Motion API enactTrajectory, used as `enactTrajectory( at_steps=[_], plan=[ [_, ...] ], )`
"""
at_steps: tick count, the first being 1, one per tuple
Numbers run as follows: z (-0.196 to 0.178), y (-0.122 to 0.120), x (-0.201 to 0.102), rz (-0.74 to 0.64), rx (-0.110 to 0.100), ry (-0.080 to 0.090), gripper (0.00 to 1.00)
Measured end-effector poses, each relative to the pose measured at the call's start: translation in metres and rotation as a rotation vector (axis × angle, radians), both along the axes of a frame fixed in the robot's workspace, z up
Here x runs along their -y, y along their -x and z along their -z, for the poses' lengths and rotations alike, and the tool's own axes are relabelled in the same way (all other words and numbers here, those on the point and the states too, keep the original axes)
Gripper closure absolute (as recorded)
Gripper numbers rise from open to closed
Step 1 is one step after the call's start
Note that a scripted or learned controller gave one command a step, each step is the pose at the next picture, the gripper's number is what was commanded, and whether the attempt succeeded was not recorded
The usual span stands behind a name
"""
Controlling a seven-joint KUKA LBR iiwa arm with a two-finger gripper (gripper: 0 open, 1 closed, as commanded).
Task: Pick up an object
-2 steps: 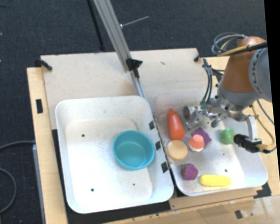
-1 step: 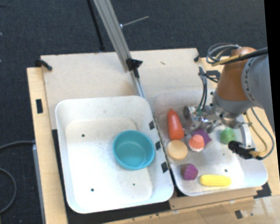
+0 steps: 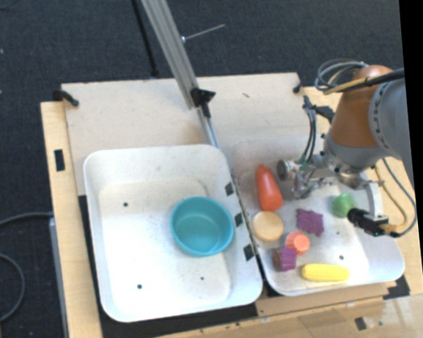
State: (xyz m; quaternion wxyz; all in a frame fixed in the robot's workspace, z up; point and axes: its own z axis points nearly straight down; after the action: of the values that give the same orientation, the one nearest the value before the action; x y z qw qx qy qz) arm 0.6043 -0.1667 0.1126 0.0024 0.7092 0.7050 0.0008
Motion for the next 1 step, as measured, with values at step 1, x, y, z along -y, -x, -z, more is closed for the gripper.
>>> enactTrajectory(
  at_steps=[1],
  plan=[
    [-0.0632, 0.0017, -0.0032, -0.007, 0.003, -0.001, 1.0]
  ],
)
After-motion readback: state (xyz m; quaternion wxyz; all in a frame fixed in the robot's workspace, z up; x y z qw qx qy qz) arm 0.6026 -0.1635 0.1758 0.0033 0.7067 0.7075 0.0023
